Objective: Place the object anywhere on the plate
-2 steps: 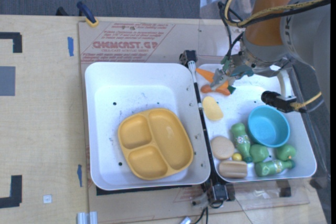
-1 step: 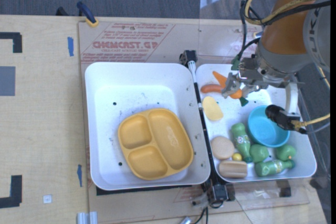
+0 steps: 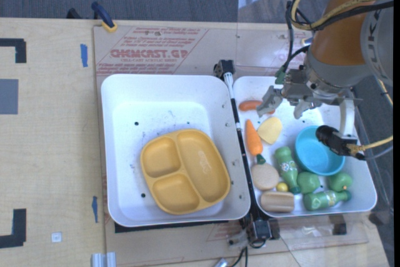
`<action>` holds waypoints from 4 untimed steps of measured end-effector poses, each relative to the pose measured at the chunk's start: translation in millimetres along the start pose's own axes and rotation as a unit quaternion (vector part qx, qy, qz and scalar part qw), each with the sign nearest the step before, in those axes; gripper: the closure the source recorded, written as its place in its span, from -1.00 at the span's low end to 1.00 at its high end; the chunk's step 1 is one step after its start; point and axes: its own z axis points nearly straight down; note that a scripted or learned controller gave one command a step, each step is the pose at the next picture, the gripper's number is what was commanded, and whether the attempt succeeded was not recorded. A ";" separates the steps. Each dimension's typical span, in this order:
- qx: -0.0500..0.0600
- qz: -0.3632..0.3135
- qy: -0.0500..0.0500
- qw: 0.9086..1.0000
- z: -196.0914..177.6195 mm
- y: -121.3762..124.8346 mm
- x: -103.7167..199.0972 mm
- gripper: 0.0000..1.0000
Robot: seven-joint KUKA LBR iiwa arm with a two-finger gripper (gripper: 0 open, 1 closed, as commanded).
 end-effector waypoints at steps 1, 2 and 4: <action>0.003 0.019 0.000 1.000 67.0 -10.1 -7.6 -1.00; 0.000 0.019 0.000 1.000 64.5 -9.3 -7.6 -1.00; 0.000 0.019 0.000 1.000 64.5 -9.3 -7.6 -1.00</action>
